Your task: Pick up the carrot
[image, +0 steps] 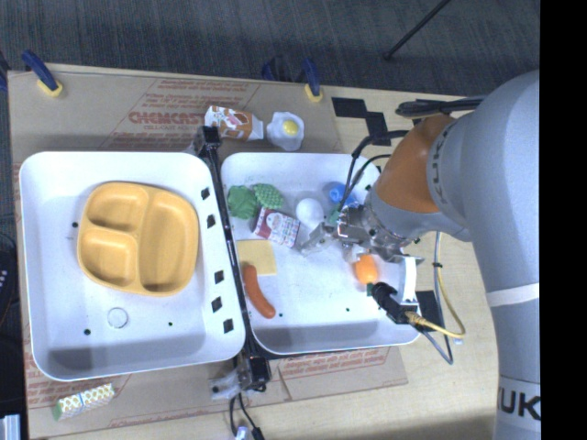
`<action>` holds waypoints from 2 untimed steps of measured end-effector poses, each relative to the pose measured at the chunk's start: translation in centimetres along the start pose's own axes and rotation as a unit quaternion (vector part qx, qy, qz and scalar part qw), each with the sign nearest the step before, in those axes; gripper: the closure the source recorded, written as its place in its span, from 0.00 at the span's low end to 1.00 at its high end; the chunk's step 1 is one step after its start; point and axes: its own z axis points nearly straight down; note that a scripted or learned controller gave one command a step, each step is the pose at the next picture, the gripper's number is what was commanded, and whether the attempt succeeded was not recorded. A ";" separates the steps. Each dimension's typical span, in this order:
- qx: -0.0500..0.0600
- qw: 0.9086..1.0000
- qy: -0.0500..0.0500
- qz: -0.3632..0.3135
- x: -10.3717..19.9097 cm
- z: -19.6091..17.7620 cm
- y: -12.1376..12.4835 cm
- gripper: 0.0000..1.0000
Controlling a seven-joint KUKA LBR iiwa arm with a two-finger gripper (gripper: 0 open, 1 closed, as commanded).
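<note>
Orange tapered carrot (pixel 258 291) lies flat on the floor of the right shallow white bin (pixel 321 333), near its left wall, thick end toward the yellow cheese-like square slab (pixel 259 257) just above it. Nothing grips it; it sits loose, well apart from the tool (pixel 341 232). Left shallow white bin (pixel 37 246) carries a yellow three-compartment plastic tray (pixel 138 236), unrelated to the pick. Clutter in the right bin: green leafy toy (pixel 244 200), red-and-white small packet (pixel 277 226), white ball (pixel 309 211), blue small object (pixel 334 192), small orange round thing (pixel 366 269) close under the wrist. Outside on the cardboard-covered desk (pixel 147 108): small carton (pixel 229 122) and yellow-white cup (pixel 287 129).

Grey arm with orange band (pixel 408 177) reaches in from the right, wrist bent low over the right bin's middle-right part, tool pointing leftward toward the packet. Cannot tell tool state, wrist hardware and cables block it. Judgement: approach stage, tool needs to shift toward the lower left to get over the carrot. Risk: nearby bin wall and the slab crowd the grasp.
</note>
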 end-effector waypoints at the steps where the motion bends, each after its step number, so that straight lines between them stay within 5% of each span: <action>1: 0.001 0.983 -0.001 -0.182 -1.1 0.0 -1.8 0.00; 2: 0.002 0.983 -0.004 -0.183 -1.3 -1.0 -1.8 1.00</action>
